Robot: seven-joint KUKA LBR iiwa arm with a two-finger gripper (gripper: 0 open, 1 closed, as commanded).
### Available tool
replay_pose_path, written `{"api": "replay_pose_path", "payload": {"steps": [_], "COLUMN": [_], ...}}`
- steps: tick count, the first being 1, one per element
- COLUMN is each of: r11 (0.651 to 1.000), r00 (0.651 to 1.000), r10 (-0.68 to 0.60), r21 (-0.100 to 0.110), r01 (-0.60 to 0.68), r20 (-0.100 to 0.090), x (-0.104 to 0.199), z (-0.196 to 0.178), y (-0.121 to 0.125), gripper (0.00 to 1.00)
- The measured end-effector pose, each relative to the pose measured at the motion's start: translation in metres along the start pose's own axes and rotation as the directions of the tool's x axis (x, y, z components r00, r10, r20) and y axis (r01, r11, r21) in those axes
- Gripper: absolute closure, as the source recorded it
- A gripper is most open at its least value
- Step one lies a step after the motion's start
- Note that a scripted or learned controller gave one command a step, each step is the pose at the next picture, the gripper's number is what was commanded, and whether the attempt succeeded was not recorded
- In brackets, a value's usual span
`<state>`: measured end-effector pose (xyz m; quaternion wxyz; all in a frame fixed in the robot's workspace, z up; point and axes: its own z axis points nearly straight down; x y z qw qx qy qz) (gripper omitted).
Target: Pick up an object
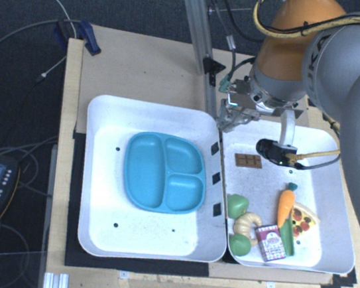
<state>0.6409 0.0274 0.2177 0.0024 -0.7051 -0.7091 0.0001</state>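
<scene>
Orange-banded arm hangs over the right bin (pixel 343 198), above the toys.
The gripper (pixel 237 118) sits by the wall between the two bins, and I cannot tell how it is set. A chocolate bar (pixel 247 160) lies just below it. The carrot (pixel 285 206), pizza slice (pixel 302 220) and little red box (pixel 271 243) lie farther down, easy to grab. The blue plate (pixel 163 172) rests off to its left.
</scene>
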Motion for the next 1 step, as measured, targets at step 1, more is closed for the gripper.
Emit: {"api": "replay_pose_path", "payload": {"steps": [1], "r11": [1.000], "r00": [1.000], "r10": [-0.001], "r21": [0.001], "r01": [0.001], "r20": [0.000], "x": [0.0500], "z": [0.0023], "y": [-0.0132], "gripper": [1.00]}}
